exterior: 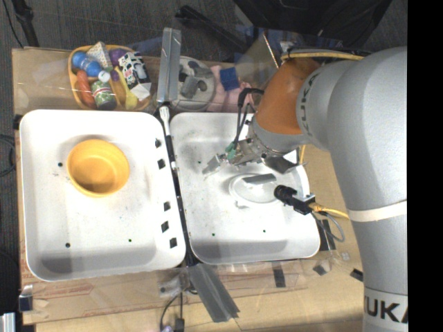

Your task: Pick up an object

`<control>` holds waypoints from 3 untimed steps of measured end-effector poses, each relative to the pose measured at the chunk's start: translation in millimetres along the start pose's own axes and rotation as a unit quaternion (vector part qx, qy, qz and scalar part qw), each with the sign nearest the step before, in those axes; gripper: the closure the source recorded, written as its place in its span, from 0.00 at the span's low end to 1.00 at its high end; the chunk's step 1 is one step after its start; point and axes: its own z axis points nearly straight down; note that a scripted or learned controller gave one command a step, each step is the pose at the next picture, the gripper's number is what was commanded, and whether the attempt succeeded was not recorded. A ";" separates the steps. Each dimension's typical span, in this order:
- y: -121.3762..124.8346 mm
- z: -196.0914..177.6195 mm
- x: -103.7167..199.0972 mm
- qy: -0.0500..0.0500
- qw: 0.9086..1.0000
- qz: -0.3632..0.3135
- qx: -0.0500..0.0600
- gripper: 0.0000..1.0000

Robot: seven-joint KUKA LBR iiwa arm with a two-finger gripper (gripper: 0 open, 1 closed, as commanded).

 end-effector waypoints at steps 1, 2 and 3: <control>-31.3 18.0 -71.5 0.000 1.000 -0.030 0.000 0.00; -2.7 -38.4 -78.1 0.000 1.000 0.003 0.000 0.00; -58.0 18.0 -62.9 0.000 1.000 0.001 0.000 0.00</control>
